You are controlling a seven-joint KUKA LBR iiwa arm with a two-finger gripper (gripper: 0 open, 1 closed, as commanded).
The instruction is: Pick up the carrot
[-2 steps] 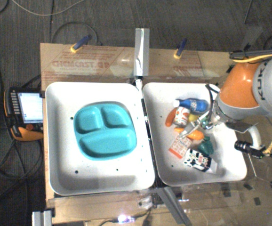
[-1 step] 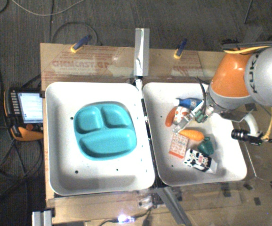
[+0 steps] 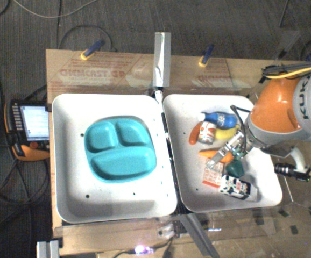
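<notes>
Fingers: I see the gripper (image 3: 232, 153) low over the right bin (image 3: 185, 190), but I cannot tell if its fingers are open or shut, because they blur into the things under them.
Carrot: one carrot (image 3: 216, 154), orange, lying flat in the right bin, with its thick end right at the gripper tip; I cannot tell if it is being held.
Arm: one arm (image 3: 279, 114), grey and orange, coming in from the right, with the letters "KU" on its side.
Bins: two white bins side by side, the left bin (image 3: 64, 198) and the right one.
Tray: one blue tray (image 3: 121, 148) with three parts, in the middle of the left bin.
Other things in the right bin: one blue bottle (image 3: 220, 118), one can (image 3: 205, 133) with a red label, one yellow thing (image 3: 225, 134), one flat card (image 3: 213, 174), one black and white box (image 3: 235, 187); I cannot read their labels.
Tablet: one small screen (image 3: 33, 121) left of the bench.
Clamps: two clamps, one (image 3: 91, 49) on the left and one (image 3: 206, 54) on the right of the back edge.
</notes>
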